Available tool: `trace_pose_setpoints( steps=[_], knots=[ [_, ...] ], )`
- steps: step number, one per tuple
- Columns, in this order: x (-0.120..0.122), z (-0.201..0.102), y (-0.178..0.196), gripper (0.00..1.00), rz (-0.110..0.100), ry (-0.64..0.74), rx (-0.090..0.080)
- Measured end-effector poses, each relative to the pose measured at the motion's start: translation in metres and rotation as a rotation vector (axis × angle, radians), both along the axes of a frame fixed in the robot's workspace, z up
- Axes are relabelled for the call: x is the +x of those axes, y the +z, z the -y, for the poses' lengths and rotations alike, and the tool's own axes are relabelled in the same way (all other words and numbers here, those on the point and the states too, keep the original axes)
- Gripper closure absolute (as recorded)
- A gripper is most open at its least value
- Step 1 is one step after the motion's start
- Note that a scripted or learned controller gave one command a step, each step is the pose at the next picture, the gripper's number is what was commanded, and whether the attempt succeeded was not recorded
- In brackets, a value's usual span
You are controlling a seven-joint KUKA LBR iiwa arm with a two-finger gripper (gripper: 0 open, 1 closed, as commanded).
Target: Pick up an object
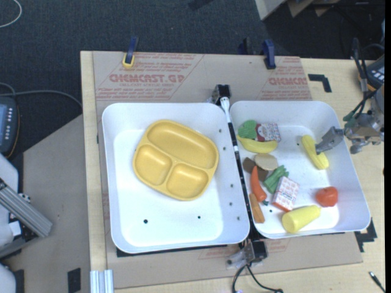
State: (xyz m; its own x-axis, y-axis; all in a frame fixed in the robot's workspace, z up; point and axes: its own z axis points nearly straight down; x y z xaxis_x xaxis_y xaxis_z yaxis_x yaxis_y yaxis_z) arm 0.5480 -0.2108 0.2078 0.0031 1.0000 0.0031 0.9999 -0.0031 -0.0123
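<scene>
Bench-side, we're hovering the gripper [333,140] at the right bin's [351,191] far edge beside the corn cob [315,152], nothing between its fingers, likely lining up that pick.

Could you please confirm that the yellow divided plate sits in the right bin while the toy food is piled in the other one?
Not quite: the yellow plate sits in the left bin, as the camera view shows. The toy food, such as the banana and tomato, is piled in the other one, the right bin.
</scene>
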Motion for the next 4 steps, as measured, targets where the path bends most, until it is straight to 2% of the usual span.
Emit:
trace_pose_setpoints(
  steps=[1, 3, 4],
  knots=[
    [0.003, 0.000, 0.007, 0.00, 0.013, 0.003, -0.004],
    [0.003, -0.007, -0.119, 0.00, 0.005, 0.004, 0.000],
    [0.002, -0.007, -0.124, 0.00, 0.009, 0.002, -0.001]
  ],
)
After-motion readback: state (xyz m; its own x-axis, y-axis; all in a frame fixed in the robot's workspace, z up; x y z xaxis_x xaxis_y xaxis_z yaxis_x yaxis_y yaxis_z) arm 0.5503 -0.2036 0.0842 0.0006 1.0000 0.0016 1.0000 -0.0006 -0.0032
